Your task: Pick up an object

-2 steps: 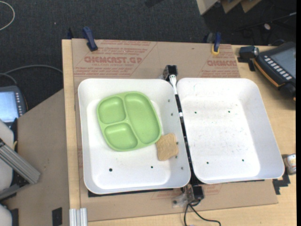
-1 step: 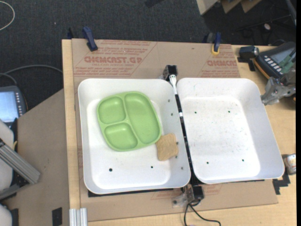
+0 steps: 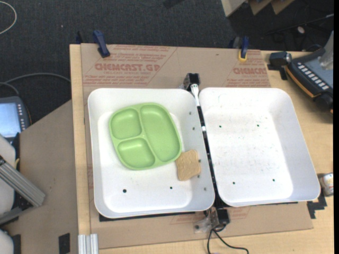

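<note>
Sponge corner under green plate

A light green plate and a tan sponge lie in a white bin; the tabletop is brown with red lettering.

The tan sponge overlapped the lower right rim of the green divided plate, so whether it rested on that rim or only touched it could not be told. A dark device with buttons at the desk's far right corner was cut by the frame's edge, as was a screen at the left. The small specks on the right bin's floor were too fine to identify.
</note>
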Controlling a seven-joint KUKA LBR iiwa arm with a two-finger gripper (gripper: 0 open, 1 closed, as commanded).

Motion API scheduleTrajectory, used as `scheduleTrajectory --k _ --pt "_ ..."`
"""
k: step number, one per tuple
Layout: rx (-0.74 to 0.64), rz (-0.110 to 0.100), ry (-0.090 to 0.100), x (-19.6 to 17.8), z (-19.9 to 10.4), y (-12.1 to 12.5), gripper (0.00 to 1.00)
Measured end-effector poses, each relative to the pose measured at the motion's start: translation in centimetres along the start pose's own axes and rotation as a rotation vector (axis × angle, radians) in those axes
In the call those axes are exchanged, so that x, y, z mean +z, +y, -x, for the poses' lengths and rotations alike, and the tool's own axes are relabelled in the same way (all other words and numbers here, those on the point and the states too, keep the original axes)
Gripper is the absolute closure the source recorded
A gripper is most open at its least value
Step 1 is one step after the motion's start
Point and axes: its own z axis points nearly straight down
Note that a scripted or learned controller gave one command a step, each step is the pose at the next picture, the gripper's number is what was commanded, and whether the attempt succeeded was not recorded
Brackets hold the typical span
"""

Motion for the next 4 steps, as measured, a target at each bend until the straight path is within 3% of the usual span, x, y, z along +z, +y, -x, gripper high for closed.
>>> scheduleTrajectory --k 1,2,3,4 --pt "-0.001 -0.024 0.005 7.0 -3.3 -4.1 1.00" --pt "-0.006 -0.028 0.005 17.2 -11.6 -4.2 1.00" --pt "0.001 -0.021 0.004 19.7 -12.3 -4.1 1.00" --pt "-0.004 -0.011 0.006 16.8 -17.7 -4.0 1.00"
